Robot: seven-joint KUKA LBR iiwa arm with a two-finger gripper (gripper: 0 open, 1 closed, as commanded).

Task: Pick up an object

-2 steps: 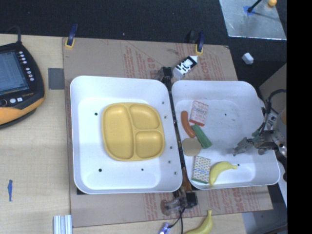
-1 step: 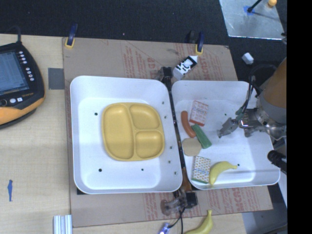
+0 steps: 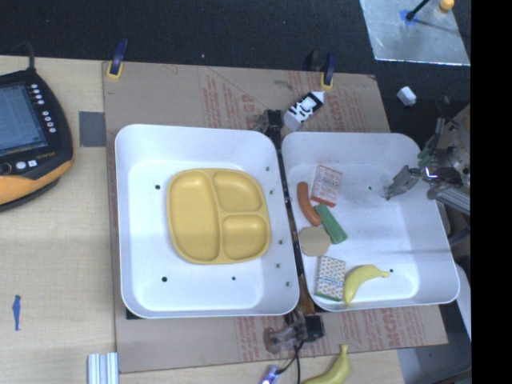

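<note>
In the left shallow white bin lay one yellow plastic tray with three compartments, stiff and light, but probably too broad and flat for an easy grip. The right shallow white bin held six small things: one red-orange sausage, one pink-and-white printed packet, one green stick-shaped piece, one tan round disc, one patterned small packet and one yellow toy banana near the front wall. I judged the banana light, firm and a little slippery; its thick middle seemed the best place to hold. The tool hung over the right bin's far right part, well apart from these things. Whether it was spread or pressed together, I could not tell. A second yellow banana lay on the worktop, outside the bins.
</note>
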